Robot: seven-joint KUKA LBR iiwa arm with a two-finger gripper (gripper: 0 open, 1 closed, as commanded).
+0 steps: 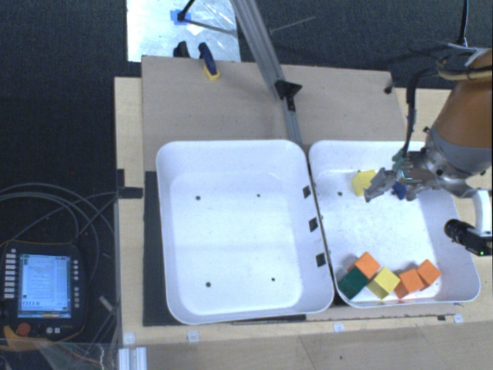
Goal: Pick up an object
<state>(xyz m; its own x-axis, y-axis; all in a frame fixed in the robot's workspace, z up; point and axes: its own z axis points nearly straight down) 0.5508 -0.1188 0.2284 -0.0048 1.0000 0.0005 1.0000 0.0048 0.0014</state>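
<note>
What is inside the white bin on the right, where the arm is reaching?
The right bin holds a yellow block near the gripper, and a cluster at the front: two orange blocks, a green block, another yellow one. The arm covers part of the bin floor.

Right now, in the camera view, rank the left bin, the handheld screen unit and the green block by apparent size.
1. left bin
2. handheld screen unit, left of the bench
3. green block, in the right bin's near corner
</note>
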